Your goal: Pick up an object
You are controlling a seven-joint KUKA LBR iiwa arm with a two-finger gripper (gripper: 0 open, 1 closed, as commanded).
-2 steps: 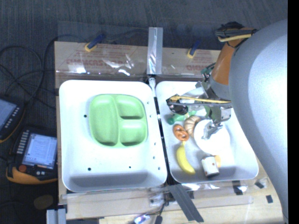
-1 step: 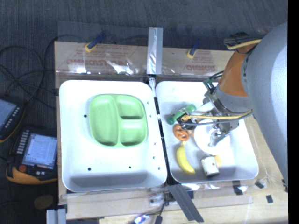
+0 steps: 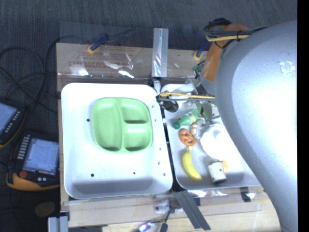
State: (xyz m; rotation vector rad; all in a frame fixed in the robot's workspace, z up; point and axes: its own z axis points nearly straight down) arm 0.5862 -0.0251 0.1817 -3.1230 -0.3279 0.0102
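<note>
The right bin holds a yellow banana, an orange ring-shaped toy, a green object, a small grey and white cylinder and a thin yellow-handled stick lying across its far end. My gripper hangs low in the far part of this bin, just right of the green object and above the orange ring. The big grey arm covers the bin's right side and hides what lies beneath it.
The left bin holds a green divided plate at its middle. A white round dish lies in the right bin beside the banana. A metal post stands behind the wall between the bins.
</note>
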